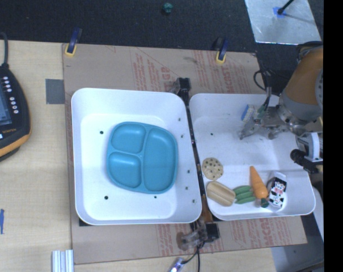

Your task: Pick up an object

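Two white bins sit side by side on a sheet of brown cardboard [131, 67] in the middle of the frame.

The left bin [86, 152] holds a blue plate [142, 157] with three sections. The plate lies flat near the middle of that bin.

The right bin [228, 112] holds the small toys, all along its lower edge. A round cookie [212, 167] with dark chips lies near the bin's left wall. Just below it is a tan bread roll [220, 192]. A green pea pod [244, 195] touches the right end of the roll. An orange carrot [258, 182] lies at a slant just beside the pea pod, with its green end toward the bottom. In the lower right corner of the bin is a small black and white toy [278, 192] that looks like a cow carton.

The gripper [261, 123] is in the upper right part of the right bin, low over the bare white floor. Its grey fingers look spread apart, and nothing is between them. It is well apart from the toys. The arm [304, 84], with its orange band, comes in from the right edge of the frame.

At the left edge of the frame is a black and orange hand controller [4, 115] on the wooden bench [29, 208]. Two blue and yellow clamps [73, 41] hold the cardboard at its top edge.
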